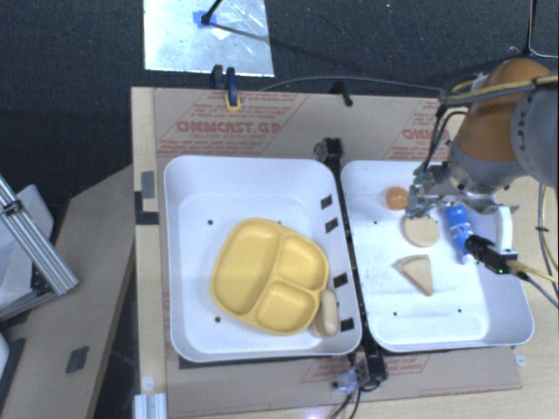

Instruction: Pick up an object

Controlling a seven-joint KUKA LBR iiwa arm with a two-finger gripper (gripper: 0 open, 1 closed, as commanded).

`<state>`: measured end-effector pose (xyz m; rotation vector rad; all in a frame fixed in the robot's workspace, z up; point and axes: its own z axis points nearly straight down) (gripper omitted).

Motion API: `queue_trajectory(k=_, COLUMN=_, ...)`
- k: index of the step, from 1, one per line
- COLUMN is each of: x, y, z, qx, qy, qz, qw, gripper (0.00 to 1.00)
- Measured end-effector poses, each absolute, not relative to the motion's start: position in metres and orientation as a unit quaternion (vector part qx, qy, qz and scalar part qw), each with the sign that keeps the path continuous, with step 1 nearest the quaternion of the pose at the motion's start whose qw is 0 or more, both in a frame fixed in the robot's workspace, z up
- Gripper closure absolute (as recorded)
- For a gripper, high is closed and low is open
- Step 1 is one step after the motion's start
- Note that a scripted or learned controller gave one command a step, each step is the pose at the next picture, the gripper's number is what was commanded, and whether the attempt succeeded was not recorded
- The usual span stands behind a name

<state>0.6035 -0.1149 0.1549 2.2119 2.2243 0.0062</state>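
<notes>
My gripper (420, 206) hangs over the back part of the right bin (437, 326), directly above a round tan cookie-like disc (422, 233). A small orange ball (396, 199) lies just left of the gripper. A blue bottle-shaped item (458, 223) lies to the right of the disc, and a tan wedge like a bread slice (417, 274) lies nearer the front. The fingers point down among these items, and nothing can be seen held between them.
The left bin (196, 234) holds a yellow divided plate (269, 274) with a beige bread-roll shape (327, 312) against its right edge. A black divider with clips (342, 234) separates the bins. Cables run at the right side (502, 260).
</notes>
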Motion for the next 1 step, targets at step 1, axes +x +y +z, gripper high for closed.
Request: queue_trajectory(k=1, x=0.6032, y=-0.1174, z=0.2183, qx=0.705, qy=0.709, qz=0.0016, qw=0.002, gripper=1.0)
